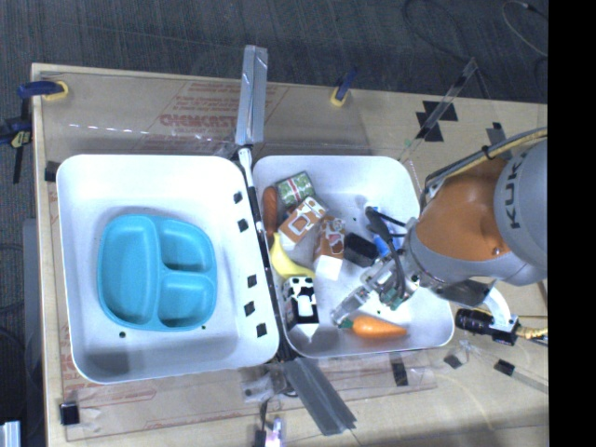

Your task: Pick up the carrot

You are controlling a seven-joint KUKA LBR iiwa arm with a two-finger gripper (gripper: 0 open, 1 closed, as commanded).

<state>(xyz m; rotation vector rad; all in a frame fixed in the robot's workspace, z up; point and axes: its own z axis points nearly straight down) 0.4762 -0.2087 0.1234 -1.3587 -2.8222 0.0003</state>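
Left bin (pixel 74 250): holding a blue tray (pixel 158 273). Right bin (pixel 410 180): crowding packets and toys. Gripper (pixel 358 303): hovering just above carrot (pixel 377 326), finger state impossible to tell. Carrot: lying near front wall. Risk: fingers may be catching neighbouring clutter, or carrot rolling against wall.

glossy white bins (pixel 140 357), smooth carrot (pixel 377 326)

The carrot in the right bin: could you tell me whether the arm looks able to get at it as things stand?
Probably yes. The carrot lies bare near the front wall of the right bin, nothing on top of it, and the gripper hangs just above its left end. The nearby wall may crowd the approach.
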